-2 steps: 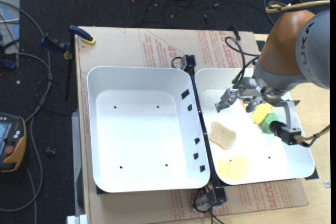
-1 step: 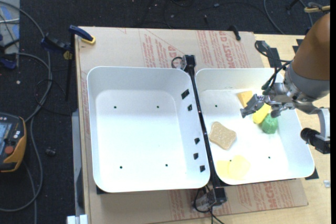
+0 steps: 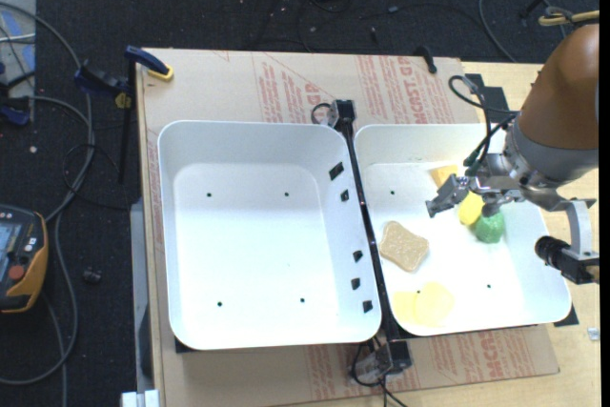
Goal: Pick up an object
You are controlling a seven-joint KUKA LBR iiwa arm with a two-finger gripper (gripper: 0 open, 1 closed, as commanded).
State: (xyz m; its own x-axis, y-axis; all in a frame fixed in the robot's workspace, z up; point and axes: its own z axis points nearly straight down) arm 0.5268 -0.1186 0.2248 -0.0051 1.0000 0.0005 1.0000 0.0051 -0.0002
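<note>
Arm [image 3: 562, 110] reaches low, hand [image 3: 464, 198] over right bin [image 3: 534, 305]

The arm [image 3: 572, 100] enters from the right side of the camera view, its orange band above a grey wrist section. The wrist is angled downward and to the left. The gripper [image 3: 464, 197] sits at the lower left end of the wrist, pointing down and leftward.
</note>
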